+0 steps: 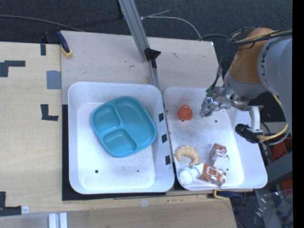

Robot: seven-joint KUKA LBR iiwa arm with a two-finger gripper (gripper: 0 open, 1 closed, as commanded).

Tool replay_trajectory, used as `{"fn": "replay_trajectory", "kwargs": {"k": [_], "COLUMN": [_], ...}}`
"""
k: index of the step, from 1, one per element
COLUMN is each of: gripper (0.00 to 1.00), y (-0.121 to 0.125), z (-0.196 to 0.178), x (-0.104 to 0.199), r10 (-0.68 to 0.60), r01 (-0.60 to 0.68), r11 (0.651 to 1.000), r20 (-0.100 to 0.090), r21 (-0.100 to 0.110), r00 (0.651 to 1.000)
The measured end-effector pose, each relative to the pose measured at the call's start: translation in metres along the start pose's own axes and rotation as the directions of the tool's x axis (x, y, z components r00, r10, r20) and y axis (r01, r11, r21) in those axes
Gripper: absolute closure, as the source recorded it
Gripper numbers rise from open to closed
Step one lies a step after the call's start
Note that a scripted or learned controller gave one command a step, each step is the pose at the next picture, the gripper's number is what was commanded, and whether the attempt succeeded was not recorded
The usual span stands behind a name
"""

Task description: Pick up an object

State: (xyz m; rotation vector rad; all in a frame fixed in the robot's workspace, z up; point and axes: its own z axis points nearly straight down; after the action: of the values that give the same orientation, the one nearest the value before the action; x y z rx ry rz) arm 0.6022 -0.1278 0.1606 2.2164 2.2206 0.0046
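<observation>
End effector [207,108] beside red object [185,112]; finger state unclear, tips blurred.

Evenly and fairly brightly lit from overhead, with no hard glare. Soft, short shadows under the blue tray [124,126] and beneath the small items in the right bin [247,170]. White bins close to overexposed, faintly speckled. Pale wood of the desk [28,141] flat and a little washed out. Dark and underexposed along the top, beyond the desk. Moderate resolution, slight softness overall; arm [266,61] at right mildly blurred, pincer [209,106] detail hard to resolve.
</observation>
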Motion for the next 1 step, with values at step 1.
{"fn": "replay_trajectory", "kwargs": {"k": [1], "gripper": [1.00], "y": [0.0072], "z": [-0.0622], "x": [-0.0012], "r10": [0.000], "r01": [0.000], "r11": [1.000], "r20": [0.000], "r21": [-0.001], "r00": [1.000]}}
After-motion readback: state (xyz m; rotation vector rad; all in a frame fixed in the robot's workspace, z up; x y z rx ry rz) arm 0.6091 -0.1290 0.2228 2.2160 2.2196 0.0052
